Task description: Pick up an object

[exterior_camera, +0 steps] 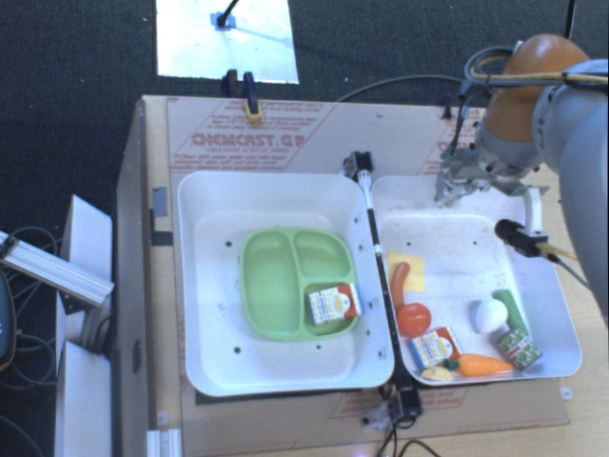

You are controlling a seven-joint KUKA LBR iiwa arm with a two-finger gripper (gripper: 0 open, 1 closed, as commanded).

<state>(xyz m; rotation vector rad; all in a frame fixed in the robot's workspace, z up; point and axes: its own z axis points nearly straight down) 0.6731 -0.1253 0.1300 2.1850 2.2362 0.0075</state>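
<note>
My gripper [454, 188] hangs over the far rim of the right bin [447, 227], below the grey wrist with its orange band. It is well apart from every item. Toward the near side of that bin lie a yellow cheese slice [411, 268], a red sausage [400, 279], a tomato [413, 319], a small carton [434, 347], a carrot [483, 364], a white egg [491, 314] and a green bottle [517, 335]. In the left bin [214, 255] a green divided plate [276, 284] carries another small carton [332, 304].
A black bar [377, 255] runs along the seam between the two bins. A black fitting [519, 236] juts from the arm over the right bin's far right. The far half of the right bin holds only bare white floor.
</note>
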